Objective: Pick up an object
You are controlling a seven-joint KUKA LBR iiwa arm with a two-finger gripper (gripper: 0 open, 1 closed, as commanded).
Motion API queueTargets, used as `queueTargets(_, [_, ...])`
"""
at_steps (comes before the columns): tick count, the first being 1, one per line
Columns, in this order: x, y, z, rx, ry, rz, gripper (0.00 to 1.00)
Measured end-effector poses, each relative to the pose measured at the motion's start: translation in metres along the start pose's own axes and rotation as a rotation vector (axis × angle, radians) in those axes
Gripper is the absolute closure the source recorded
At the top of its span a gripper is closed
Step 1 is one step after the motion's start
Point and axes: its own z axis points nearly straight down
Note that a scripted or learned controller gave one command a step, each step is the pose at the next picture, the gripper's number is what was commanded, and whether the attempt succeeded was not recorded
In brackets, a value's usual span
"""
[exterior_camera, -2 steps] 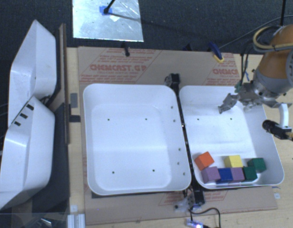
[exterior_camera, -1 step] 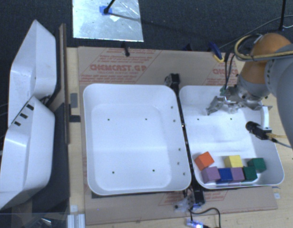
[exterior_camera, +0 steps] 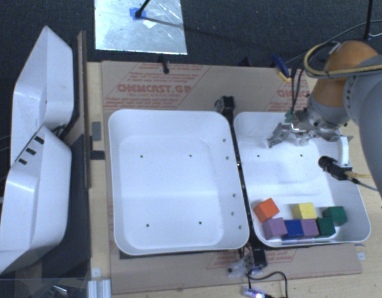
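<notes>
Camera view looks down at a slant on two shallow white bins set side by side on the surface [exterior_camera: 178, 82]. The left bin [exterior_camera: 126, 135] lies toward nine o'clock. The right bin [exterior_camera: 363, 219] holds a cluster of small blocks in its five o'clock corner: an orange block [exterior_camera: 265, 209] tilted at the cluster's ten o'clock edge, a yellow block [exterior_camera: 304, 210], a green block [exterior_camera: 334, 215], and in front of them a purple block [exterior_camera: 274, 227] touching a blue block [exterior_camera: 294, 228].

The end effector [exterior_camera: 291, 134] hangs over the twelve o'clock part of the right bin, well apart from the blocks, with nothing between its metal fingers; whether they stand apart or together I cannot tell from this angle.

Judging from the layout, the step in hand is the approach. To do it well, the arm should travel toward six o'clock and pick the orange block, since it sits at the edge of the group with free space on its outer sides. The packed blocks leave little room for fingers. Line up with the block's tilt before descending, or one finger may land on the purple neighbour.
</notes>
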Motion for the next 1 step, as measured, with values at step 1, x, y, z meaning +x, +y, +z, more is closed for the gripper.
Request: queueTargets(1, [-0.0042, -0.0056, 0.0003, 0.0, 0.0, 0.001, 0.0])
